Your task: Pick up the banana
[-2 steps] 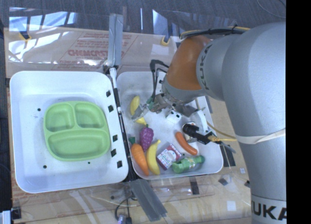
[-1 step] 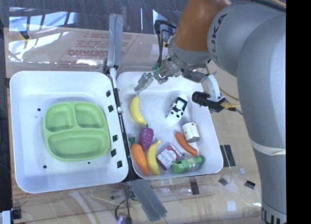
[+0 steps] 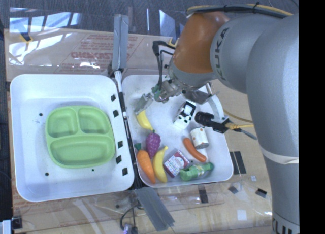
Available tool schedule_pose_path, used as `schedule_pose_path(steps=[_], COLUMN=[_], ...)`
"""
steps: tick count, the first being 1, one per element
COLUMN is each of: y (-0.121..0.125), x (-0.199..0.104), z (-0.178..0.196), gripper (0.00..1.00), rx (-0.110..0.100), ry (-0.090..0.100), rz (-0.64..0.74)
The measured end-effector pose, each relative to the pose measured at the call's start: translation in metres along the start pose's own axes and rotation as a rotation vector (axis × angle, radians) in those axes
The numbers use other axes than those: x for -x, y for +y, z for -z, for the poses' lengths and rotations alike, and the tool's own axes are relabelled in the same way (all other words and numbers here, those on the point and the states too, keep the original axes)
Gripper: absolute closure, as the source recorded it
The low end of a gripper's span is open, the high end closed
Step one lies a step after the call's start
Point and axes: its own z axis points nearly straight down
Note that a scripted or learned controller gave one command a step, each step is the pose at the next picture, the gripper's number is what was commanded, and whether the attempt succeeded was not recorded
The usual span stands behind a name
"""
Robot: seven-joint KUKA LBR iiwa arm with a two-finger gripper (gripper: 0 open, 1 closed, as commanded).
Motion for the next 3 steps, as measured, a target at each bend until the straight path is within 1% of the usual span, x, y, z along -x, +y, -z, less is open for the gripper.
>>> schedule_pose_path(steps=[1, 2, 3], y=[-0.025, 0.0, 0.001], x=[0.044, 0.048, 0.048], z=[-0.085, -0.099, -0.089], gripper=[0.0, 0.0, 1.0], rx=[-0.001, 0.002, 0.001], ry=[0.0, -0.001, -0.001], rz=[-0.145, -0.205, -0.201])
